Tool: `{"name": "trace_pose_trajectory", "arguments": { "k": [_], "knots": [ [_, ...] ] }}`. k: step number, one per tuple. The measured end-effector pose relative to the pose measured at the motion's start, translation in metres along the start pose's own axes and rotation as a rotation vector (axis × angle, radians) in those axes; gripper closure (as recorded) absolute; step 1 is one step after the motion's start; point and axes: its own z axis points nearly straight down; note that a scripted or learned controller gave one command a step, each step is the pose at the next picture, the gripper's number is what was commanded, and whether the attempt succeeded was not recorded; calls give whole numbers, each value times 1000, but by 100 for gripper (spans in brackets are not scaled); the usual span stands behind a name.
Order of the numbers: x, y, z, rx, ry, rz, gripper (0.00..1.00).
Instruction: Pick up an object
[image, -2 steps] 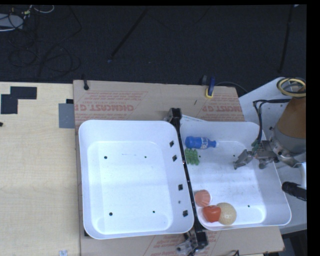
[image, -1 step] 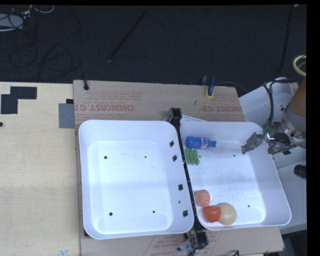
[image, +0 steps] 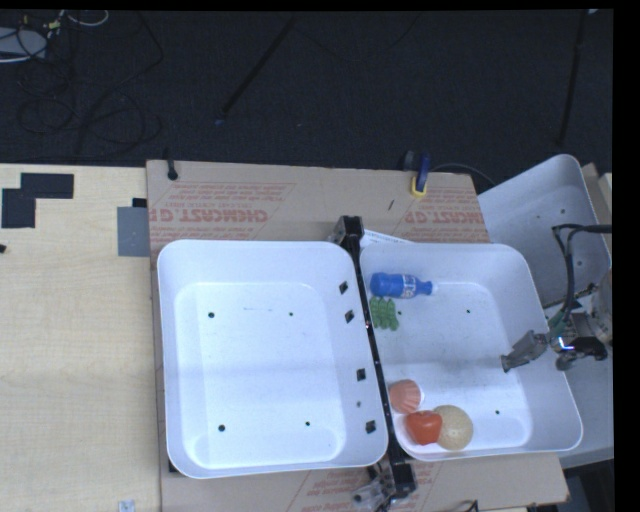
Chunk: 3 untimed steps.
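1. Cardboard sheet (image: 300, 200) under two white bins; right bin (image: 505, 265) holds a blue bottle (image: 398, 286), green cluster (image: 384, 316), three round fruits (image: 430, 420).
2. Gripper (image: 528, 350) at right rim; finger state cannot be told.

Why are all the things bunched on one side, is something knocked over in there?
The blue bottle lies on its side in the right bin, near the divider. Green bits sit just below it, and three round fruit-like pieces huddle in the bin's near corner. Nothing looks spilled or broken.
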Motion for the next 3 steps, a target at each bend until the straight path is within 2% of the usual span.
{"name": "trace_pose_trajectory", "arguments": {
  "k": [1,2,3],
  "knots": [
    [4,75,58,-6,-2,-7,0],
    [55,118,-67,-19,-4,-12,0],
    [49,83,42,6,1,-3,0]
  ]
}}
